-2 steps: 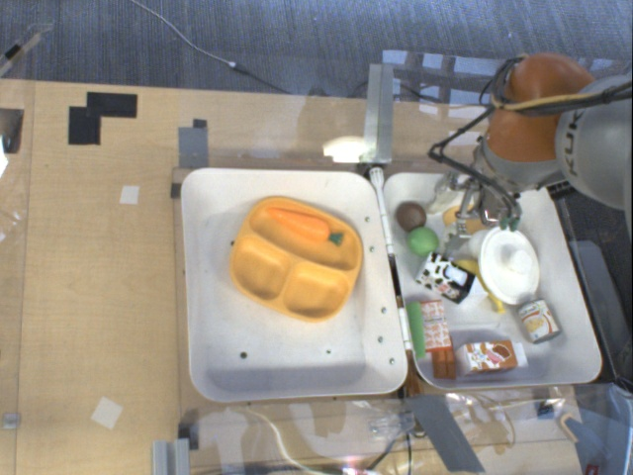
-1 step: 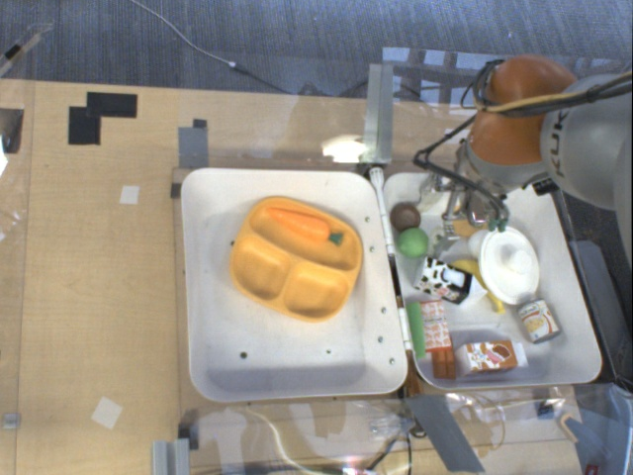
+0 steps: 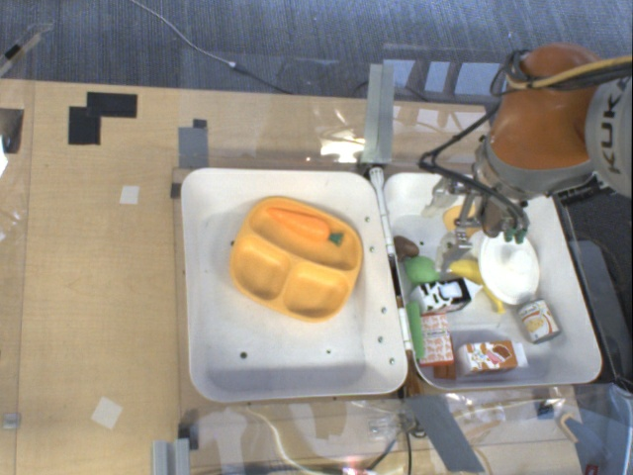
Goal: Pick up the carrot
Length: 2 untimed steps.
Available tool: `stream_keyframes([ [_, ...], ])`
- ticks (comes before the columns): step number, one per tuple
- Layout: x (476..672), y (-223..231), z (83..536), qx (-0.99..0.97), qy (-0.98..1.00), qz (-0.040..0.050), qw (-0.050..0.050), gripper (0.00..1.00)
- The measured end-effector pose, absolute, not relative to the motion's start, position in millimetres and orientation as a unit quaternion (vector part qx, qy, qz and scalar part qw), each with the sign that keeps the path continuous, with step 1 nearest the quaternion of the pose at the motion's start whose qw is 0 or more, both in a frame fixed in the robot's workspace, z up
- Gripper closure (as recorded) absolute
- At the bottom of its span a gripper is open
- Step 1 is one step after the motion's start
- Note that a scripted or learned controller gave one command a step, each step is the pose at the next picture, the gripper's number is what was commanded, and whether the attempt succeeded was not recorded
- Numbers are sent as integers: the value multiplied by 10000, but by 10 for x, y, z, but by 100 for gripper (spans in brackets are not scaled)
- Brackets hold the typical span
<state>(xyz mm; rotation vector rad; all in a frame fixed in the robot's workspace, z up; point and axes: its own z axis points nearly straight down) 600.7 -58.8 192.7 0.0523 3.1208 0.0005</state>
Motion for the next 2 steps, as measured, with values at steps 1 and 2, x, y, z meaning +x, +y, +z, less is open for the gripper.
stream_keyframes([
  [1,5261,-982,2063,-676,9977,-7,37,0],
  [2,5893,-1296,1230,-396,9991,-29,158,0],
])
